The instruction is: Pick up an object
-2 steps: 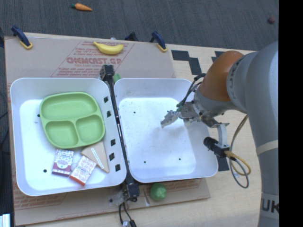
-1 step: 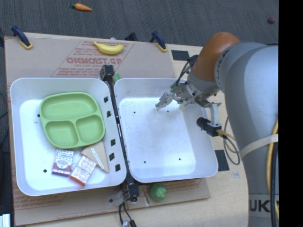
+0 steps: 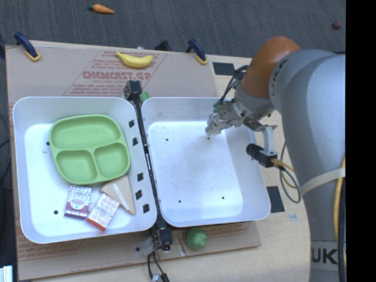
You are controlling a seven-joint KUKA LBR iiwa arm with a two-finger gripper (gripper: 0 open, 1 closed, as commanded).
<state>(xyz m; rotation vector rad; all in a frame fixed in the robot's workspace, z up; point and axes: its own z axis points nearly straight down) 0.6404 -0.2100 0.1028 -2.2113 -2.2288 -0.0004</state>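
Objects for picking all lie in the left bin (image 3: 23,157), well to the left of the gripper (image 3: 211,128) and across the black divider (image 3: 144,157) that runs between the two bins. A green sectioned plate (image 3: 89,147) fills the upper part of that bin, with three compartments facing up. Below the plate sit two small red-and-white packets: one packet (image 3: 78,202) lies nearer the bin's left wall, and the other packet (image 3: 104,211) lies just beside it, tilted. A tan wedge (image 3: 120,196) lies next to the second packet, touching or nearly touching it, nearest of the small pieces to the divider.

The gripper hangs over the upper part of the right bin (image 3: 205,181), close to its far wall, pointing down toward the white floor. Nothing is seen between its tips, and whether they are spread or closed is too small and dark to tell. The grey arm (image 3: 305,110) with its orange band (image 3: 267,63) comes in from the right of the gripper, and black cabling (image 3: 261,154) hangs below the wrist.

Outside the bins, a yellow banana (image 3: 135,59) lies on the cardboard sheet (image 3: 176,69) beyond the left bin, up and to the left of the gripper. A green ball (image 3: 196,238) rests on the bench in front of the right bin, well below the gripper. An orange carrot (image 3: 103,8) lies on the dark floor far beyond the bench.
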